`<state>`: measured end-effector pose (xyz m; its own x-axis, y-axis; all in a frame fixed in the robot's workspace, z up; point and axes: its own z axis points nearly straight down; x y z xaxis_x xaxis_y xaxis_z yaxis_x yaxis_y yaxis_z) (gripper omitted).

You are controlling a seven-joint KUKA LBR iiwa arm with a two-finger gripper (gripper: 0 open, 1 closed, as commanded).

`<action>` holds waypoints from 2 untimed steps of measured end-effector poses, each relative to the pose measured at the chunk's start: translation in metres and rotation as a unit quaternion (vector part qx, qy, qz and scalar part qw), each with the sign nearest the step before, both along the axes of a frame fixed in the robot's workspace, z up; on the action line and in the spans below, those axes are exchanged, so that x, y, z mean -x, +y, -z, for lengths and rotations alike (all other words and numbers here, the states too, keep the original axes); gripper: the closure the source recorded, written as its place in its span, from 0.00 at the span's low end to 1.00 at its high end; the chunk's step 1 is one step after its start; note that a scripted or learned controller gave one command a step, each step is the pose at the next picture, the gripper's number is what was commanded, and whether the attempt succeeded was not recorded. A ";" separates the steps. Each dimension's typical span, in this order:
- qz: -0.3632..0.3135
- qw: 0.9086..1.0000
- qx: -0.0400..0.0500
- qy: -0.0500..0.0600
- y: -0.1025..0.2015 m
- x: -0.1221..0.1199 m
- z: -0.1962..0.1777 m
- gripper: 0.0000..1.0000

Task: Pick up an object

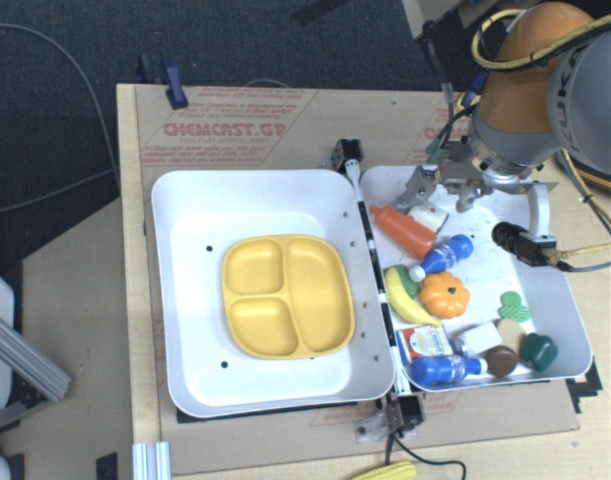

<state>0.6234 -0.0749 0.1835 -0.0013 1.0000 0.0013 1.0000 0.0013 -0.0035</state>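
Nearest sits a blue bottle [443,370] in the right bin [575,318], with a pumpkin [445,295] and banana [405,298]. Behind, the tool [440,190] hangs with fingers spread, holding nothing, beside the orange-red bottle [405,230].

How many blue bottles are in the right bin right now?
2. One blue bottle lies mid-bin beside the orange pumpkin; the other lies along the near edge. More could be hidden under the pile.
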 end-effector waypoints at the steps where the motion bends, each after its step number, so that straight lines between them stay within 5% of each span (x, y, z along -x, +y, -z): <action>1: 0.001 1.000 0.000 0.000 -0.025 0.020 0.094 0.00; 2: 0.003 1.000 0.001 0.014 -0.024 -0.010 0.097 0.00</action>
<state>0.6331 -0.0987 0.0866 0.0046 1.0000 -0.0008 0.9995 -0.0046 -0.0318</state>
